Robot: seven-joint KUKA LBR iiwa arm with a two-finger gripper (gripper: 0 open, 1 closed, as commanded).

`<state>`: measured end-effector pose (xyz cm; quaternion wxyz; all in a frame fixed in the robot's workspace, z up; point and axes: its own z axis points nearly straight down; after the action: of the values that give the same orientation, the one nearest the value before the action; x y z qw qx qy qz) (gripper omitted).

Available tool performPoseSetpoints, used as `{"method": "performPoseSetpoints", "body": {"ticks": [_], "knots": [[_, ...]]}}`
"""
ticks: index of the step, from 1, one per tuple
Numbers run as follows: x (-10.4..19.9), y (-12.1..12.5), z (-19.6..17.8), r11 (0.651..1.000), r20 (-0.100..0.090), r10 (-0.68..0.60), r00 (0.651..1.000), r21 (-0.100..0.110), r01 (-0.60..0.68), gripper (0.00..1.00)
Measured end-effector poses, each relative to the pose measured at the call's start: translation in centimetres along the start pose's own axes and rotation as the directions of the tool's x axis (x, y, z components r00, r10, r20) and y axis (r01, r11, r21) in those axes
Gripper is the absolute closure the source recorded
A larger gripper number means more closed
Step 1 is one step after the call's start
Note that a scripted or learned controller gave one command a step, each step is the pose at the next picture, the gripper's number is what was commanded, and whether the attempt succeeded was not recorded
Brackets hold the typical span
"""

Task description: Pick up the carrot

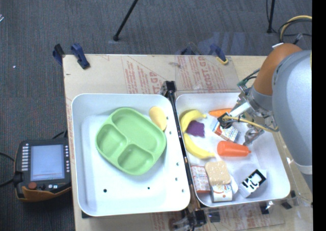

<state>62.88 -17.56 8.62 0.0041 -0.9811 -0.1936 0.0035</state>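
1. Nearest the camera, at the front of the right-hand shallow white bin (282,174), lie a small black-and-white printed box (253,181), a tan bread-like block (218,172) and a red-and-white carton (205,180), heaped loosely as if tipped in rather than arranged.
2. Just behind that heap lies the orange plastic carrot (233,149), flat on the bin floor, thick end toward the curved yellow banana (192,129) and tip toward the arm. It looks free of its neighbours, which should suit a grasp from above.
3. A purple wedge-shaped piece (195,128) rests in the banana's curve. Behind the carrot sit a white-and-red packet (227,132) and a second orange piece (220,113), which could be mistaken for the target.
4. The hand (239,118) hangs just behind the carrot, over the packet, not touching the carrot; whether it is spread or pressed together I cannot tell.
5. To the banana's other side, the left-hand white bin (81,174) holds a pale green divided plastic tray (131,140), with a yellow lemon-like piece (158,117) touching its rim.
6. Both bins sit side by side on the cardboard-covered tabletop (132,72).
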Motion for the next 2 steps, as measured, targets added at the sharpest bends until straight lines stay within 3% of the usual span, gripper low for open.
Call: {"method": "performPoseSetpoints", "body": {"ticks": [1, 2], "knots": [[-0.6, -3.7, 0.1, 0.983, -0.001, 0.184, 0.983, -0.001, -0.184, 0.00], [-6.1, -9.0, 0.2, 0.982, 0.000, 0.191, 0.982, -0.001, -0.191, 0.00]]}}
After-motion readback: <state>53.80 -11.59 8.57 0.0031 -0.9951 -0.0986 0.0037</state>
